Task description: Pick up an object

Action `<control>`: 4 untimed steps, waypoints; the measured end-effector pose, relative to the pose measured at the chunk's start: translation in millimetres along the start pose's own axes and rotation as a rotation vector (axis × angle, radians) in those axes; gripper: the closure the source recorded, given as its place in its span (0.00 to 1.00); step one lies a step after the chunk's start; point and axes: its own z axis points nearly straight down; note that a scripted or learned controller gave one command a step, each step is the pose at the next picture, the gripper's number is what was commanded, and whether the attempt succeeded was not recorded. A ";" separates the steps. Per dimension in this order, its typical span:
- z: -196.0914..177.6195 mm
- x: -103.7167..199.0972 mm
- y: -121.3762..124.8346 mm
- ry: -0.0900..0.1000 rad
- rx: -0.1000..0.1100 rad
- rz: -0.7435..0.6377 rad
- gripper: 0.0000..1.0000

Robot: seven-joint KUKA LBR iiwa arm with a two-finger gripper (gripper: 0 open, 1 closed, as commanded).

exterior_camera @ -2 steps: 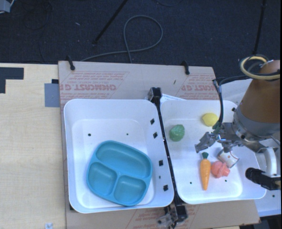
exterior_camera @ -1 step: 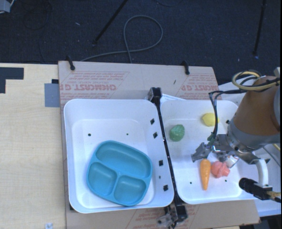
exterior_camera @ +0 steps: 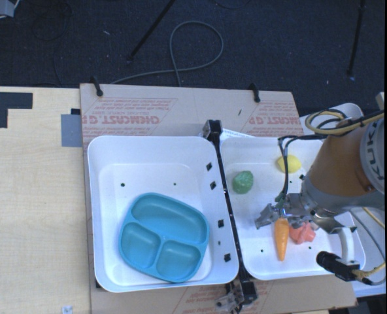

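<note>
My gripper (exterior_camera: 284, 214) hangs low over the right bin (exterior_camera: 259, 156), at its front half. Directly below it lies an orange toy carrot (exterior_camera: 282, 241), pointing toward the bin's front edge, its thick end right under the gripper. A pink-red object (exterior_camera: 303, 234) lies just right of the carrot, partly under the wrist. A green round object (exterior_camera: 243, 181) sits near the divider on the bin's left side. At the back of the bin, beside the arm, rests a yellow object (exterior_camera: 288, 164).
The left bin (exterior_camera: 108, 156) holds a blue divided plate (exterior_camera: 164, 237). A black divider rail (exterior_camera: 223, 201) runs between the bins. The arm's orange band (exterior_camera: 340, 165) and cables overhang the right bin's right side.
</note>
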 end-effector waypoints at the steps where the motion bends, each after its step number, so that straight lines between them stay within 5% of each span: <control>1: 44.7 0.8 -0.2 -0.001 -0.003 0.001 0.00; 2: 32.0 -0.8 0.4 -0.001 -0.005 0.008 1.00; 4: -61.5 -3.0 13.2 -0.003 -0.010 -0.001 1.00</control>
